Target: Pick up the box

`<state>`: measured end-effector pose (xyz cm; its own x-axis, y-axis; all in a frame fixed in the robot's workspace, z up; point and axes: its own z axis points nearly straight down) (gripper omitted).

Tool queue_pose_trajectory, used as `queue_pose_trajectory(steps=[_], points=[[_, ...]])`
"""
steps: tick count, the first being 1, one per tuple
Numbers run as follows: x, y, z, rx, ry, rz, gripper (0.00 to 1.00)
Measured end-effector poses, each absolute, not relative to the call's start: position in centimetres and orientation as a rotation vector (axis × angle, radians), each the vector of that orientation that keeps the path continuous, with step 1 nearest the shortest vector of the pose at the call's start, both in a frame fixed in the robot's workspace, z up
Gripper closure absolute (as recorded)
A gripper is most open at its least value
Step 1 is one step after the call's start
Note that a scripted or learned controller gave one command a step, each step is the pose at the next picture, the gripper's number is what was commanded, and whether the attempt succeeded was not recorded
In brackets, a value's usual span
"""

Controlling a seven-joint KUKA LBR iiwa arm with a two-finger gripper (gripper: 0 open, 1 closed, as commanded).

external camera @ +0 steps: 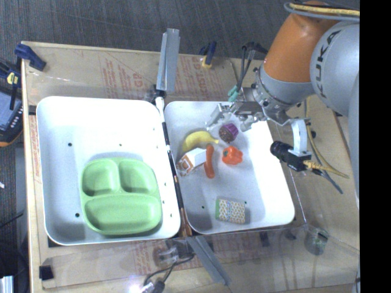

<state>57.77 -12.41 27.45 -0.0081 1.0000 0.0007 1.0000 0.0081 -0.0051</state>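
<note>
Cardboard-topped counter (pixel 98 78), two white bins. Your hand (pixel 232 118) hangs over the banana (pixel 198 140) end, grip hard to tell; the box (pixel 231 210) sits well apart, risking a wrong pick.

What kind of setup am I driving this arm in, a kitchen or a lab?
Most likely a robotics lab bench, not a kitchen: two white bins clamped side by side on a board, toy food such as a banana with a small box, and cables trailing beside the bins.

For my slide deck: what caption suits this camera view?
KUKA arm's pincer hovers over the right bin near banana and small box; green tray sits left.
</note>
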Motion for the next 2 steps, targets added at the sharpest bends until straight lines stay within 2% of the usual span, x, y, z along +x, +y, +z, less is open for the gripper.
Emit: queue_pose_trajectory(steps=[1, 2], points=[[57.9, -10.4, 14.4, -2.206, -2.23, 0.008, 0.0], [58.8, -11.5, 9.1, -2.16, -2.276, 0.007, 0.0]])
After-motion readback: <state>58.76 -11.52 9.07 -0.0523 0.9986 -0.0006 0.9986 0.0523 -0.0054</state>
